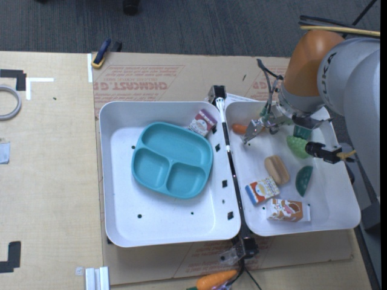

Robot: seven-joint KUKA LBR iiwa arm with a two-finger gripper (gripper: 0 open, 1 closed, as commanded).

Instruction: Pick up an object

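Observation:
My gripper [256,130] hangs over the far left corner of the right bin [338,219], below the arm's orange band. Just to its left lies a small orange piece [240,127] near the bin wall. Further objects lie in this bin: a tan bread-like roll [277,170], a light green item [297,145], a dark green leaf-shaped item [304,180], a small white and orange carton [262,191] and a brown and white packet [289,211]. I see nothing held in the gripper.
The left bin [115,180] holds a teal divided plate [172,160] and a small packet [202,122] at its far right corner. A black clamp [217,93] sits where the bins meet. An orange item [213,279] lies on the cardboard in front.

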